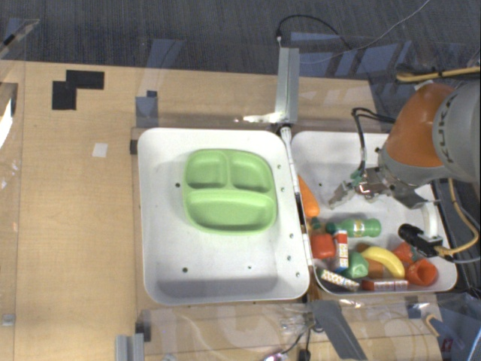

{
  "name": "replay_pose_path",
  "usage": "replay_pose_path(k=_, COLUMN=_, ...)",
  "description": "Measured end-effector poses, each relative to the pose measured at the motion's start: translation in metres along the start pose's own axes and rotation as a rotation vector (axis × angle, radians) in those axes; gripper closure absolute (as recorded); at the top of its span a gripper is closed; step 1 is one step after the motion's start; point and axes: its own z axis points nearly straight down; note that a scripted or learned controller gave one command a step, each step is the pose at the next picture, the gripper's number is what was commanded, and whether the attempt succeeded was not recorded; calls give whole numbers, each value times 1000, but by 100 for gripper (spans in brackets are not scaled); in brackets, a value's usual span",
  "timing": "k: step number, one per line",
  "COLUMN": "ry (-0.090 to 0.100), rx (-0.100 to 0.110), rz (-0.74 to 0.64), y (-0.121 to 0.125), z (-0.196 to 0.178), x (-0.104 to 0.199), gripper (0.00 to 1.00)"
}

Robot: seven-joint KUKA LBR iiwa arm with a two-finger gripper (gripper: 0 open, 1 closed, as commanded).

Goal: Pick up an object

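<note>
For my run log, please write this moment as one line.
gripper: open, holds nothing | above right bin, near green bottle | green tray in left bin | pick: not done

A grey robot arm (458, 138) enters from the right side of the camera view, its thick rounded body carrying a broad orange band (415, 130) just above the wrist. The arm slopes down and toward the left, narrowing into a darker wrist section that ends in a small two-finger gripper (347, 189). The gripper points to the left and slightly downward, its thin metal fingers (337, 195) spread apart in an open V with nothing visible between them, and dark cables loop beside the wrist.
</note>
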Motion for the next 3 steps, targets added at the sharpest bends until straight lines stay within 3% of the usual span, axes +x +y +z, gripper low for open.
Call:
replay_pose_path(k=1, ry=-1, rx=-5, rz=-36, y=-63, z=-2, x=15, gripper=0)
replay_pose_path(k=2, ry=0, rx=6, rz=24, y=-81, z=-25, x=-47, gripper=0)
replay_pose_path(k=3, ry=-6, rx=-6, rz=-17, y=-94, z=-2, x=-17, gripper=0)
